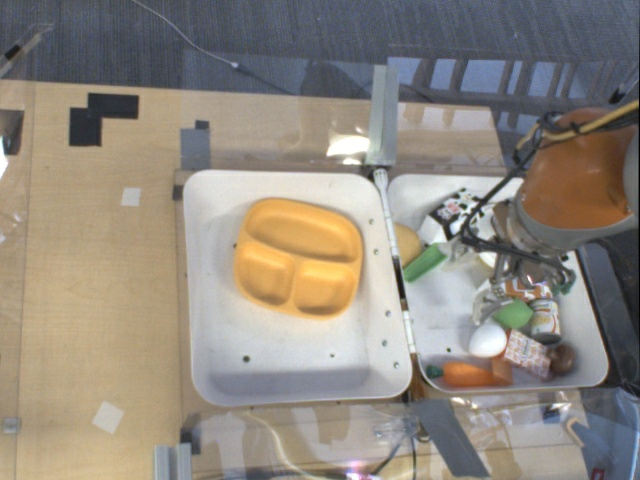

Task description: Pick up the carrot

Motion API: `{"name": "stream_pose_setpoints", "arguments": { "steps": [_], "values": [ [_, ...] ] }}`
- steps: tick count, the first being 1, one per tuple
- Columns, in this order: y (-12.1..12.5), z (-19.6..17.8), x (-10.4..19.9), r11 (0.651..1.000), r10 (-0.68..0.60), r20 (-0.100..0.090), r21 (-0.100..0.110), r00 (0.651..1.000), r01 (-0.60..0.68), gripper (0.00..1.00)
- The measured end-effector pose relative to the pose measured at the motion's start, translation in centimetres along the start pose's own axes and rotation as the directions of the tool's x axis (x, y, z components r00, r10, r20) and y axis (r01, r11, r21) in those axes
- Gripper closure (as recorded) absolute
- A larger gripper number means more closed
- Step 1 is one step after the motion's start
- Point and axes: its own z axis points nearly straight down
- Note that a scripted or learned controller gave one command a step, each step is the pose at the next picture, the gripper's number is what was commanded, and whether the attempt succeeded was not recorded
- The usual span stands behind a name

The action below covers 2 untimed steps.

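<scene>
The carrot (466, 374) is a short orange piece lying flat against the near wall of the right bin (598, 360). My gripper (518, 286) hangs below the grey wrist and its orange band (578, 173), over the middle of the right bin. It sits among a cluster of items well behind the carrot and apart from it. The wrist hides what lies directly under it.
Near the carrot lie a white egg (487, 341), a green round item (514, 314), a red-and-white packet (527, 354) and a dark brown piece (563, 358). A green cylinder (425, 262) lies by the divider. In the left bin (215, 368) sits a yellow divided plate (298, 256).
</scene>
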Motion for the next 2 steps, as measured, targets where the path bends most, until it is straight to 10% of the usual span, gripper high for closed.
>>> {"name": "stream_pose_setpoints", "arguments": {
  "steps": [1, 2],
  "values": [
    [0.8, 3.1, -4.5, 0.994, -0.112, 0.008, 0.006, 0.994, 0.112, 0.00],
    [0.8, 1.7, -4.9, 0.994, -0.112, 0.020, 0.010, 0.994, 0.112, 1.00]
  ]
}}
